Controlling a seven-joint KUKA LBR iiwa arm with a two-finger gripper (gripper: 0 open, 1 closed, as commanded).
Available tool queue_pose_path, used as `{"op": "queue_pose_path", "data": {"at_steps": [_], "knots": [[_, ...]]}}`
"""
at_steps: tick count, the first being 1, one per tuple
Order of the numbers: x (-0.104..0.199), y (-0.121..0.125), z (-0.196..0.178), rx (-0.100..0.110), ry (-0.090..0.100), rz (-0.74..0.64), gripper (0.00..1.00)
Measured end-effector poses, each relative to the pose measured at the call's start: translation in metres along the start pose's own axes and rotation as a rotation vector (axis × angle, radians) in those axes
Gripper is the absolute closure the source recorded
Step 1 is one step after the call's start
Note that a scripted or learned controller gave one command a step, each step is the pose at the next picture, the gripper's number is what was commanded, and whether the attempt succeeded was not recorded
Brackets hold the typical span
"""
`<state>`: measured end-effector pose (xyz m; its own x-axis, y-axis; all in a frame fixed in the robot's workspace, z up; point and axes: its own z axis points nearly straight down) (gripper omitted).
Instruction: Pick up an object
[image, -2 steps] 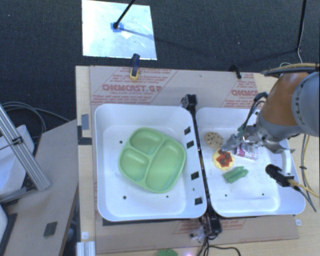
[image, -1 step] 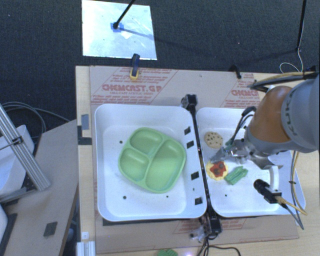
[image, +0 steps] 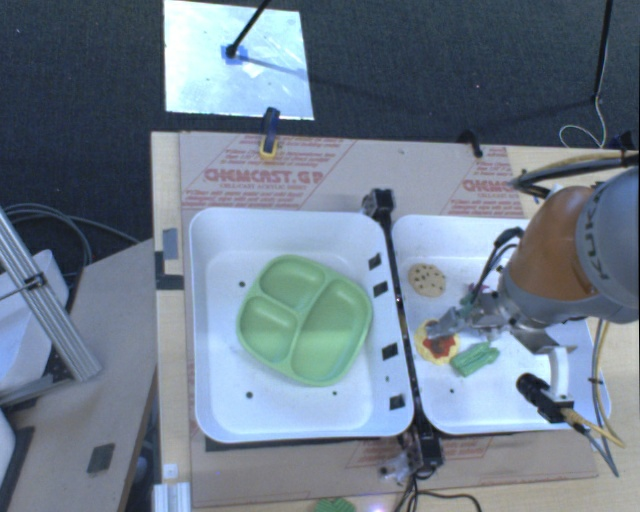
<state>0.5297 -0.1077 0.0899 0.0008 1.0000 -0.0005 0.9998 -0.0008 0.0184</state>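
Note:
In the right bin (image: 560, 418) lie a round tan cookie with dark chips (image: 427, 279), a red and yellow toy food piece (image: 437, 346) and a green ridged piece (image: 474, 358). My gripper (image: 450, 325) reaches in from the right and hangs low over the red and yellow piece, just left of the green one. The arm's orange band and grey wrist cover the middle of this bin. A green divided plate (image: 303, 319) rests in the left bin (image: 225, 400).
A black divider with clips (image: 396, 320) runs between the two bins. Cables and a black fitting (image: 545, 398) sit at the right bin's near right corner. A metal sheet (image: 237, 58) lies on the floor beyond the bench.

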Motion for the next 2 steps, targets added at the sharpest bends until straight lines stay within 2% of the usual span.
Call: {"op": "queue_pose_path", "data": {"at_steps": [1, 2], "knots": [[-0.076, 0.023, 0.001, 0.006, -0.001, 0.000, 0.00], [-0.042, 0.110, -0.102, -0.001, -0.003, -0.012, 0.00]]}}
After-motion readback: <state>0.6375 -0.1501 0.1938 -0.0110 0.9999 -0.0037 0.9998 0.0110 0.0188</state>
